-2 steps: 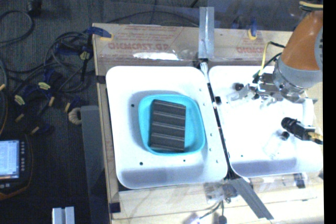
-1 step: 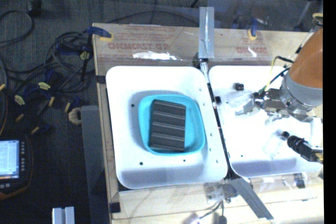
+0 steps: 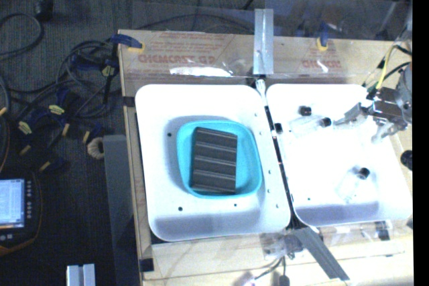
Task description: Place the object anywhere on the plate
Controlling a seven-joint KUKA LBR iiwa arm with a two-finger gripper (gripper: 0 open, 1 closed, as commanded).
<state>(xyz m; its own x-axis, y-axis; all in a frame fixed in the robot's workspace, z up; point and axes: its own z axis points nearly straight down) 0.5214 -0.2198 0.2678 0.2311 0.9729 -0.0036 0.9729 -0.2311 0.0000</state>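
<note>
A dark grey ridged block [image 3: 214, 159] lies flat on the light blue plate [image 3: 249, 156], which sits in the middle of the left white bin [image 3: 154, 164]. The block rests wholly inside the plate's rim. My gripper [image 3: 360, 126] hovers over the upper right part of the right bin [image 3: 322, 207], far from the plate. Its two fingers stand apart, open, with nothing between them.
Three small clear vials with black caps lie in the right bin: one [image 3: 305, 110] near the top left, one [image 3: 325, 122] beside it, one [image 3: 360, 174] lower down. A metal divider post [image 3: 263, 43] stands behind the bins. Cables lie on the floor at left.
</note>
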